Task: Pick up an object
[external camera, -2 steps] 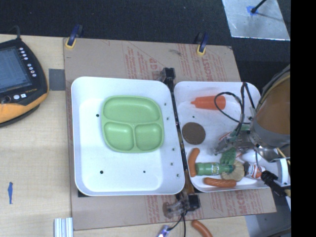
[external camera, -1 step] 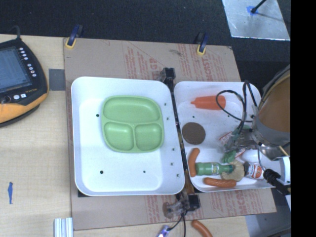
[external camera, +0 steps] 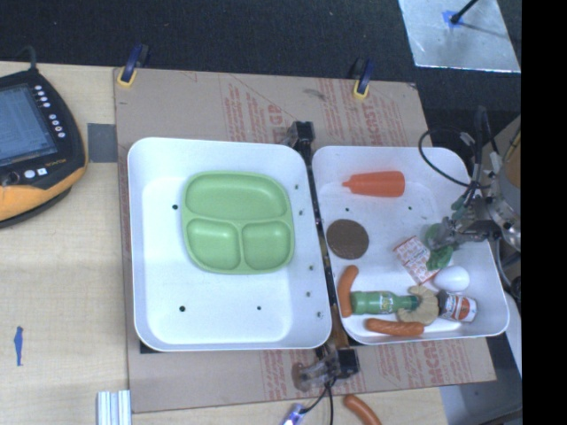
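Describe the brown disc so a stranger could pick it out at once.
Look in the right bin, near the wall it shares with the left one. The brown disc lies below the orange bottle, the only flat, round, dark thing there.

2 white bins: left bin [external camera: 151, 237], right bin [external camera: 425, 162]. 1 green divided tray [external camera: 237, 221] in left. Right holds 1 orange bottle [external camera: 376, 183], 1 brown disc [external camera: 346, 237], 2 sausages [external camera: 346, 288] [external camera: 395, 328], 1 green bottle [external camera: 381, 303], 1 white egg [external camera: 453, 279], 1 small packet [external camera: 412, 254]. 1 more sausage [external camera: 361, 407] on bench, near edge. 2 clamps far side [external camera: 131, 65] [external camera: 361, 76].
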`<act>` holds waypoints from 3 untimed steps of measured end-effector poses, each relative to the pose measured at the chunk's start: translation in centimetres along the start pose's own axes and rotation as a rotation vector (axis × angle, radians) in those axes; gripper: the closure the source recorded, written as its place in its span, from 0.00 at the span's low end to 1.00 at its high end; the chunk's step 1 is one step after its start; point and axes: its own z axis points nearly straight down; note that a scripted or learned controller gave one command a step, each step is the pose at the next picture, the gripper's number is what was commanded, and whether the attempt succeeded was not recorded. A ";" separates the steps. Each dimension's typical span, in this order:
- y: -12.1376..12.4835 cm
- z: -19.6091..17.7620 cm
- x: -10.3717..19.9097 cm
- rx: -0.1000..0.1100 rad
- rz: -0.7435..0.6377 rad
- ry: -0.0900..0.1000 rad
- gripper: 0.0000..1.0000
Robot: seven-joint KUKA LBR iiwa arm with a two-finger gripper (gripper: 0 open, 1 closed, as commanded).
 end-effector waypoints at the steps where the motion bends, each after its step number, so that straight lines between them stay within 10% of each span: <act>1: 3.0 -1.7 7.9 0.002 -0.002 0.001 1.00; 3: 7.1 -4.7 17.6 0.003 -0.001 0.001 1.00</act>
